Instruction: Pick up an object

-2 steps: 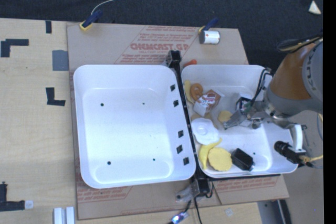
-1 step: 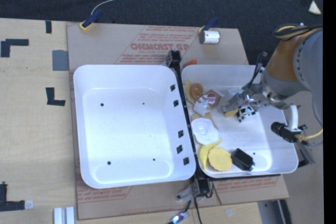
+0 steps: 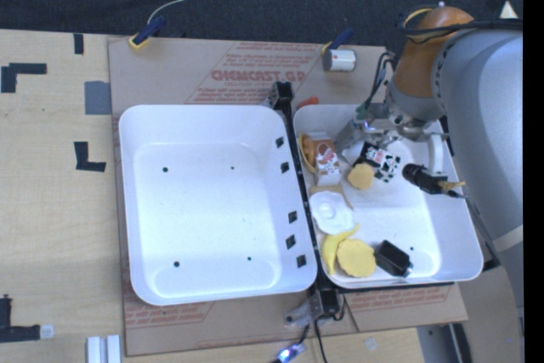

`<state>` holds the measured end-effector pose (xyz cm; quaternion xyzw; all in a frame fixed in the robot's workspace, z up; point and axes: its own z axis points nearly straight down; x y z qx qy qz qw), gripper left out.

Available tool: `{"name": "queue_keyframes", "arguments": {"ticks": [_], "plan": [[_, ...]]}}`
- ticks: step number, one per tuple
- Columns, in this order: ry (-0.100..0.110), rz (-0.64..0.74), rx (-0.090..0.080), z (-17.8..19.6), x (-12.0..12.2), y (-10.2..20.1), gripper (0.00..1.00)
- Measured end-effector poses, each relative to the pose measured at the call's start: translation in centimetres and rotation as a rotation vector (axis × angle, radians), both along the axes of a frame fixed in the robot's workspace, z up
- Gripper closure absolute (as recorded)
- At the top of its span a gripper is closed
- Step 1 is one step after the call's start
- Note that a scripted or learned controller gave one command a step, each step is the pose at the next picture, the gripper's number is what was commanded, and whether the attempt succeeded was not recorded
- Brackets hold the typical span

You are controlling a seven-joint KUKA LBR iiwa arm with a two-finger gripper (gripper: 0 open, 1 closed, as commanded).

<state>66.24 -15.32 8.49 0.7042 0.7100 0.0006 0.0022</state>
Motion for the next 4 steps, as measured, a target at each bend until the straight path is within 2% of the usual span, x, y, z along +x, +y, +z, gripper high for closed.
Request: {"name": "queue_keyframes", "arguments": {"ticks": [1, 2, 3, 4], "plan": [[0.004, -0.009, -0.001, 0.1, -4.8, 0.0, 0.00], [0.004, -0.015, -0.007, 0.0, -3.0, 2.4, 0.00], [0.004, -0.008, -0.004, 1.0, -2.9, 2.9, 1.00], [-0.007, 0.000, 0.003, 10.7, 0.9, 9.7, 1.00]]}}
